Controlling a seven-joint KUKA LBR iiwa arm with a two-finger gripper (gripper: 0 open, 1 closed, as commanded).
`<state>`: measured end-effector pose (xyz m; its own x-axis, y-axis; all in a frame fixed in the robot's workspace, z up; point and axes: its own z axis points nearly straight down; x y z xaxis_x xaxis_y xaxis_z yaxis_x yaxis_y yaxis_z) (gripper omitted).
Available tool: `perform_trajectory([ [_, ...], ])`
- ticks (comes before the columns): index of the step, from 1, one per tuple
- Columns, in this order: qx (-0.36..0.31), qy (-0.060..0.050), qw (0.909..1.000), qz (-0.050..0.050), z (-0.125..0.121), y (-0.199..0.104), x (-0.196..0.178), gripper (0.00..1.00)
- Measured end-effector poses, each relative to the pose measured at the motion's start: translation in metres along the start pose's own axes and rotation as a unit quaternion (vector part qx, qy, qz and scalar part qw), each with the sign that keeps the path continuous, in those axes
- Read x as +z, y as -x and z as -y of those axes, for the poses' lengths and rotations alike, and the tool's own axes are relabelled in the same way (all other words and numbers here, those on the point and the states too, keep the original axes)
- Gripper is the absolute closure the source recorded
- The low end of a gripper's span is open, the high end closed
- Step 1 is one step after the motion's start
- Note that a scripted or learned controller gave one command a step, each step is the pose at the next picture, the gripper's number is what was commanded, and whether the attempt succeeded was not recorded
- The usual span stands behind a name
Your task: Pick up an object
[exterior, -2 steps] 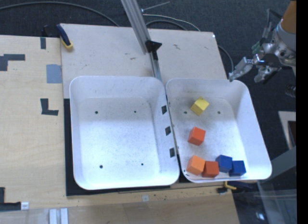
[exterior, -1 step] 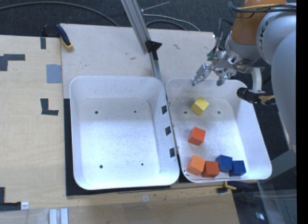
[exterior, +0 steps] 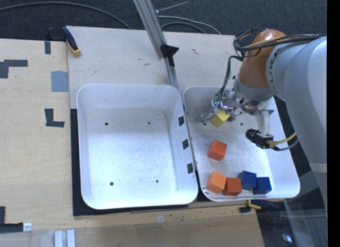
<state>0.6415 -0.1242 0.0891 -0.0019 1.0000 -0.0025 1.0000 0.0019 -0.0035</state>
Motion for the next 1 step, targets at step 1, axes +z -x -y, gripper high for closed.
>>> perform_trajectory([
  [1, -0.001, 0.0, 1.0, -0.001, -0.0009, -0.0009, -0.012, 1.0],
])
